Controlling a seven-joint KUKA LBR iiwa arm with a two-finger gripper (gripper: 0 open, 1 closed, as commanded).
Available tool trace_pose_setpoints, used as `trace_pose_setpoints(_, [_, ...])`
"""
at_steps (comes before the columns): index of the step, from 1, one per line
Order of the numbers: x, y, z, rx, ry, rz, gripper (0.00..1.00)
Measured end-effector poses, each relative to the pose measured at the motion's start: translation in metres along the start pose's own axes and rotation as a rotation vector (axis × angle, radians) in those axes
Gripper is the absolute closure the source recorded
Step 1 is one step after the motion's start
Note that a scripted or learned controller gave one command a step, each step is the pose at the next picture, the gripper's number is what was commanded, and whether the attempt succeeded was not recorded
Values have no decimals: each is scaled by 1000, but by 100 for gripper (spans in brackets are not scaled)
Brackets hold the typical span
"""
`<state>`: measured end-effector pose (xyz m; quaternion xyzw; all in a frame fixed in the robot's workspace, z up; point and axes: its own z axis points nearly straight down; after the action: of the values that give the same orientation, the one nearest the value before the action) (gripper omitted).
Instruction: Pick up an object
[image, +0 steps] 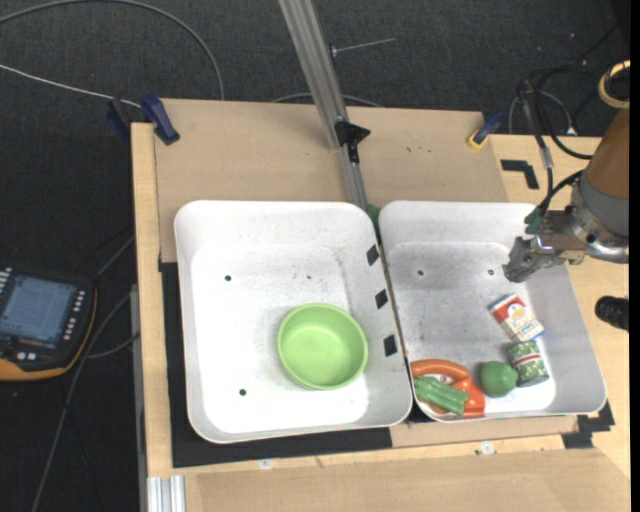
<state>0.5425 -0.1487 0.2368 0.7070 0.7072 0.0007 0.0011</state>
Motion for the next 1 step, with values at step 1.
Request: trace_pose_setpoints(1, [43, -3, -4, 2, 2, -4, 100])
